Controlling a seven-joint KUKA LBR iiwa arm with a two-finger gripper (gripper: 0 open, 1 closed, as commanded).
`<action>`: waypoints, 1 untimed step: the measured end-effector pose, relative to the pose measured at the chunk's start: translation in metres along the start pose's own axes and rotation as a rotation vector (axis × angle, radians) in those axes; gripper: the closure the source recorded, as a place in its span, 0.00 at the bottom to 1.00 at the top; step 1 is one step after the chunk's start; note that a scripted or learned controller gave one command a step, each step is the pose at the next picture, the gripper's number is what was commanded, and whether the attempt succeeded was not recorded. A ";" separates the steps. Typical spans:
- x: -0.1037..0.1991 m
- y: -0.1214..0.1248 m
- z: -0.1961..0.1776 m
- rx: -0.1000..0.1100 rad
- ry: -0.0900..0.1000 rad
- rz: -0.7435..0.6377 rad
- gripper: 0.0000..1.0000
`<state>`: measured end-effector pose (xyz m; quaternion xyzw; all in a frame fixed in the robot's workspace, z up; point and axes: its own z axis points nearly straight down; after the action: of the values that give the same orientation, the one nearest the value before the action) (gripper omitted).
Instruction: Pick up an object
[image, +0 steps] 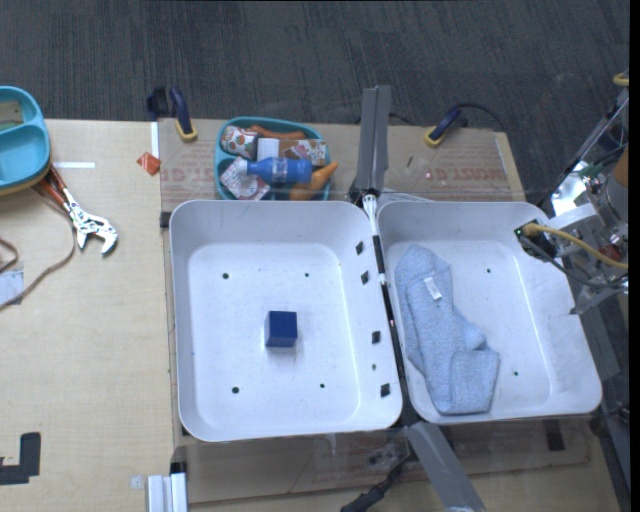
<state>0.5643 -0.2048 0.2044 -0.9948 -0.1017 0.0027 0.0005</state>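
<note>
Claw (585, 215) sits above right bin's (560, 400) edge, blue block (282, 329) well apart.

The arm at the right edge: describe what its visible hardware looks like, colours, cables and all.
By the right bin, the arm's end shows as a cluster of bare silvery metal brackets and dark parts. A yellowish cable loops across it to a small dark tip with a green spot, and thinner wires run alongside. Its tool cannot be made out clearly in this clutter.
</note>
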 end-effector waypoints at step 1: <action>0.008 0.019 -0.028 -0.001 0.001 -0.002 0.00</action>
<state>0.5757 -0.2219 0.2319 -0.9947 -0.1029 0.0020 0.0000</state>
